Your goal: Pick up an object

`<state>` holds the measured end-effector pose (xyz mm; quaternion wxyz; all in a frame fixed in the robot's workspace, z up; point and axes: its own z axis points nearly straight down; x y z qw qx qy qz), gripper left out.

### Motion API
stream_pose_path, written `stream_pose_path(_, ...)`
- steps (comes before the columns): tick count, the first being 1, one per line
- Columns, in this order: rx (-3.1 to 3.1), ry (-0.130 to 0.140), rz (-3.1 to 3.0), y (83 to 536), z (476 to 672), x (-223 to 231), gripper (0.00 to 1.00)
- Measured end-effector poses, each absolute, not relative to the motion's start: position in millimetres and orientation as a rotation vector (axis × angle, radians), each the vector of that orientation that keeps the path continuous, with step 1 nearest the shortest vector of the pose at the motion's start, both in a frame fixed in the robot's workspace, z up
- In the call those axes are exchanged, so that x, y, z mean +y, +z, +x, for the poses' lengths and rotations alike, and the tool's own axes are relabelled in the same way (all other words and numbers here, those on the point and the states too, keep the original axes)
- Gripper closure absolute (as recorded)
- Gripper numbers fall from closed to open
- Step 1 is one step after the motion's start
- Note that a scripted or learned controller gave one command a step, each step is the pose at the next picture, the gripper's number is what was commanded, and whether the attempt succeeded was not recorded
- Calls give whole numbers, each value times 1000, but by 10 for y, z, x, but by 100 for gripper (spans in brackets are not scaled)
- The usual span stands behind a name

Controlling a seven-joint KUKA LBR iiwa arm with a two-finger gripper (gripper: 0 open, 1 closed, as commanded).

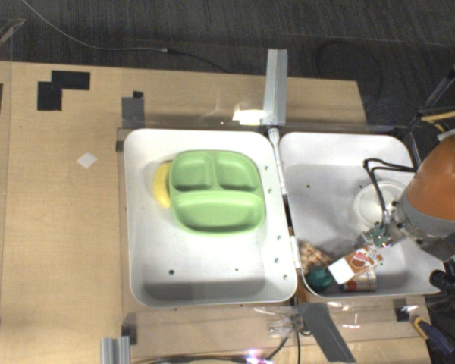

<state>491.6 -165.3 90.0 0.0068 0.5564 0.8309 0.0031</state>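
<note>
So there are two shallow white bins sitting side by side on the light wooden bench (53, 226). The left bin (148, 275) has one green plastic divided tray (214, 190) with three compartments, sitting toward the far edge, and one yellow rounded thing (161, 186) poking out from under the tray's left side, touching it.

The right bin (322, 165) has a little pile jammed in its near left corner: one dark green round object (318, 279), one brownish crumpled packet (313, 255) just behind it, and one white and orange-red labelled box (354, 267) lying tilted right next to the green one. One white round disc (373, 203) lies flat near the bin's right edge.

The grey arm with its orange band (442, 184) comes in over the right edge of that bin, wrist angled down and left. The gripper (379, 239) sits just above the labelled box, but honestly I can't tell how it's set or if it has anything.
</note>
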Motion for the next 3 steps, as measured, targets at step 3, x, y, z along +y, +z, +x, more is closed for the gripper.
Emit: stream_pose_path(3, 2763, 4, 1479, 1429, 5547, -1750, 100)
